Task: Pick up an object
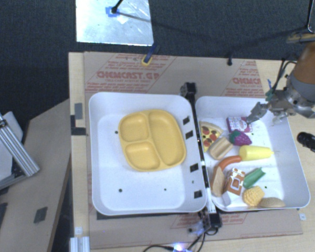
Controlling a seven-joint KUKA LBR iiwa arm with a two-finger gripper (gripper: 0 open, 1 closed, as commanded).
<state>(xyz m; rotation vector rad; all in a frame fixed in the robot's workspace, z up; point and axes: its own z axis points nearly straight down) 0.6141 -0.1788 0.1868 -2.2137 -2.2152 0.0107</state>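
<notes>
Hovering at the upper right corner of the right bin (pixel 302 185), the gripper (pixel 260 112) sits just above and beside a small pink-and-white carton (pixel 236 124). One grey finger is visible angling down toward the carton; whether the fingers are spread or closed cannot be told at this resolution, and nothing is seen held between them.

Candidate objects all lie in the right bin, packed close: a pizza slice (pixel 209 133), purple grapes (pixel 241 138), a yellow lemon-shaped piece (pixel 256 152), a hot dog bun (pixel 219 148), a sausage (pixel 229 162), a green vegetable (pixel 253 176), a corn cob (pixel 253 195), a bread roll (pixel 273 202) and an orange-and-white carton (pixel 234 181). The left bin (pixel 102 193) holds a yellow divided tray (pixel 151 139) with three shallow wells.

Risks, as judged:
- Crowding. The pink carton touches or nearly touches the grapes; a descending finger may land on a neighbour and push it aside rather than straddle the target
- Slippage. The toy foods look like smooth moulded plastic with rounded, tapering forms; the lemon piece and the sausage would likely squirt out of a narrow pinch
- Wall interference. The pink carton lies near the bin's back rim, leaving little room for the outer finger
- Flat pieces. The pizza slice lies low on the bin floor and offers poor purchase

The boxy cartons, flat-sided, appear the safest grasp
</notes>
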